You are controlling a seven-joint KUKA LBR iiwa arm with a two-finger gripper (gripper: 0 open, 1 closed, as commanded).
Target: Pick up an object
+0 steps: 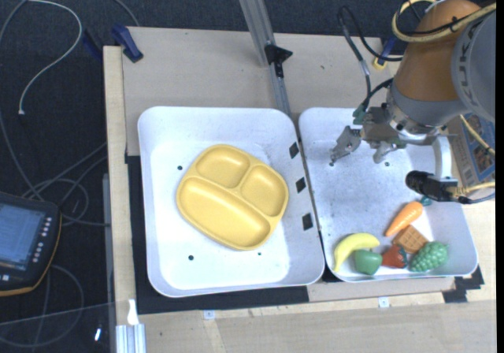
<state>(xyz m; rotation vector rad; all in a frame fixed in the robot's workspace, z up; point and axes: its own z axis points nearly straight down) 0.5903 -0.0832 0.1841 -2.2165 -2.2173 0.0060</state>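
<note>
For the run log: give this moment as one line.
gripper: open, holding nothing | above right bin | toy food: bin's near corner, untouched

The scene is lit evenly and brightly from above. Soft, short shadows are cast beneath the yellow plate (232, 196) and along the white bins' rims (146, 209). Slight softness is seen throughout; no strong glare is noted.
</note>
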